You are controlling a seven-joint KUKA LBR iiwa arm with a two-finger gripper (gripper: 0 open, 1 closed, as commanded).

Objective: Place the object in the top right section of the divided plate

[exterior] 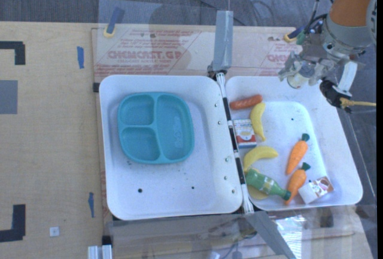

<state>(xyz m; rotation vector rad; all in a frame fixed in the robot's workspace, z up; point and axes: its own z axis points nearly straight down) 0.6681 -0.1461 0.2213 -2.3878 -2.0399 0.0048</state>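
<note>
Our tool [303, 72] hangs over the right bin's [350, 159] far rim; we cannot tell its state. No object is visibly held. Toys, sausage [246, 102] nearest, lie nearer the camera. The plate [155, 128] sits in the left bin [114, 186], well left.

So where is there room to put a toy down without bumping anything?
The left bin has bare white floor in front of and beside the teal divided plate, and the plate's sections hold nothing. In the right bin, a bare patch lies around the far right corner, past the carrots. Its left side and near edge are crowded with bananas, a bottle and cartons.
</note>
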